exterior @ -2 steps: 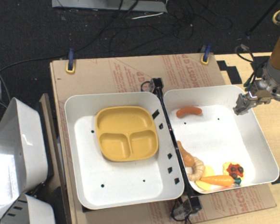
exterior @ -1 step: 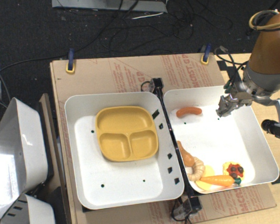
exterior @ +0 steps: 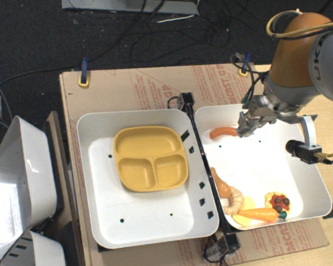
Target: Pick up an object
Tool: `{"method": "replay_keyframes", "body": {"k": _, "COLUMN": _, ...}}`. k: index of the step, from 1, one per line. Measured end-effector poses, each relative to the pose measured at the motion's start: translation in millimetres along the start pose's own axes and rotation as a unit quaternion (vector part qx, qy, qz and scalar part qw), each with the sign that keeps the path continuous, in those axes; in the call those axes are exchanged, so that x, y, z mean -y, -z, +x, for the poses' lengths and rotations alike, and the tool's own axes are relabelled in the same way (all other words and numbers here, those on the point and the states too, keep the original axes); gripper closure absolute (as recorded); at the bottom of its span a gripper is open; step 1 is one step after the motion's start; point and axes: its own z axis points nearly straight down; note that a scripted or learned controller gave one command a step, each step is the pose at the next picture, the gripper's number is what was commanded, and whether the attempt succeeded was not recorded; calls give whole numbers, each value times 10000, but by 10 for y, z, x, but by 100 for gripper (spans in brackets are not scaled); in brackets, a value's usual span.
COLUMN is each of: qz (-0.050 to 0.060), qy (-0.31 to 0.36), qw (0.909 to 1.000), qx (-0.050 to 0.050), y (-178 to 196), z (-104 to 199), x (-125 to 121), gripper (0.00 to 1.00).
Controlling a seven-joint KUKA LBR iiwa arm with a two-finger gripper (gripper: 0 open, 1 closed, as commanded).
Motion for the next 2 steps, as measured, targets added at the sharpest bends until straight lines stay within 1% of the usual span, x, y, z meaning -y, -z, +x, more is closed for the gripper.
{"method": "replay_keyframes", "body": {"k": 1, "qz": 0, "qy": 11, "qw": 10000, "qx": -4, "y": -53, "z": 587, "x": -85, "gripper": 100}}
{"method": "replay_keyframes", "body": {"k": 2, "qz": -14, "qy": 14, "qw": 10000, "qx": -7, "y": 43, "z": 1145, "x": -243, "gripper": 100}}
